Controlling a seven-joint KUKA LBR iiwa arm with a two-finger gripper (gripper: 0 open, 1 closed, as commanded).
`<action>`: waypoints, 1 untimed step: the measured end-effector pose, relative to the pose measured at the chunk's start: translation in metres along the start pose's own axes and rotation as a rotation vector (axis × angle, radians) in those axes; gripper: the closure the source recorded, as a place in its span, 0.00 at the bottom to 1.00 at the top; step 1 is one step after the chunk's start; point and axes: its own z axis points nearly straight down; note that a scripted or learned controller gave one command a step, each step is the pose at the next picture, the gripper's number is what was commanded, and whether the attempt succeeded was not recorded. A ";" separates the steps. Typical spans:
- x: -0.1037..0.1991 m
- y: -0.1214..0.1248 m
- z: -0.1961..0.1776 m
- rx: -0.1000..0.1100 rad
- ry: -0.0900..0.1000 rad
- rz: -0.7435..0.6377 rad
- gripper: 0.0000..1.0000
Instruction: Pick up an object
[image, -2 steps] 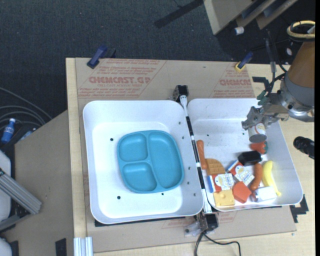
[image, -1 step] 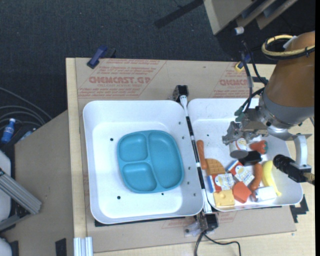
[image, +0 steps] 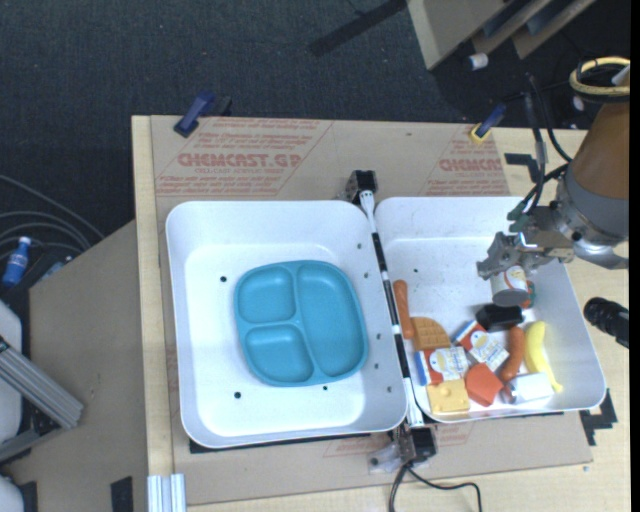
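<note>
Camera view: gripper (image: 511, 264) hangs over right bin (image: 440, 225), above far edge of toy-food heap (image: 483, 383). Cannot tell how far open; nothing seen held. Heap crowded, pieces touching: yellow banana (image: 541, 350), red sausage (image: 515, 352), cheese slab (image: 449, 398), smooth moulded plastic by look. Judgement: banana at heap's edge is best pick; descend straight, close across narrow curved body. Glossy blue divided plate (image: 298, 322) in left bin (image: 190, 300).

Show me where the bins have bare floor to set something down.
Right bin: bare along the far half, between its left wall and the gripper. Left bin: only a bare ring around the blue plate, widest at its left. Crowded: the right bin's near half, packed with toy food.
</note>
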 end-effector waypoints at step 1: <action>-0.025 0.050 0.018 0.000 0.000 0.001 1.00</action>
